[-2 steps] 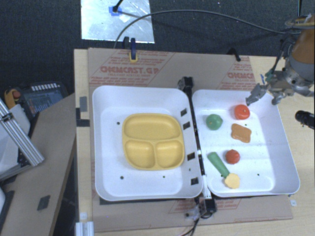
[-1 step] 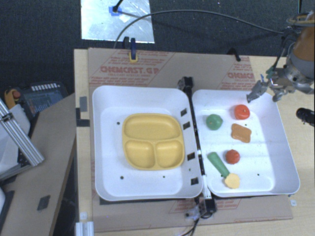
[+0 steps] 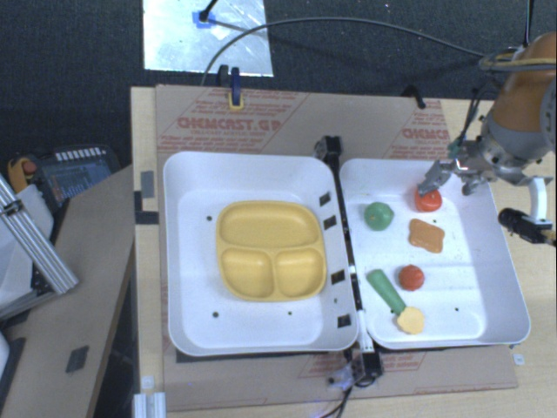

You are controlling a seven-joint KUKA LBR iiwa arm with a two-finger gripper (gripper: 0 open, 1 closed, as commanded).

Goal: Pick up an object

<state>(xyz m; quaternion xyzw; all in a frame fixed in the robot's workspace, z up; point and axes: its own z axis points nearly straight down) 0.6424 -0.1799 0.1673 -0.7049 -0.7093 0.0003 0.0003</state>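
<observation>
The hand (image 3: 446, 174) hangs low over the far end of the right bin (image 3: 496, 259), and its fingers look spread apart with nothing between them, one tip reaching down just beside the small red piece (image 3: 427, 201). That piece sits directly under the hand and looks the likeliest target. To take it well, the hand should centre so the piece lies between both tips, not under one of them, then drop straight down before closing. The orange piece (image 3: 426, 235) lies just nearer than the hand, and the green ball (image 3: 378, 216) off toward the yellow tray (image 3: 270, 251); both seem far enough not to be nudged.
</observation>
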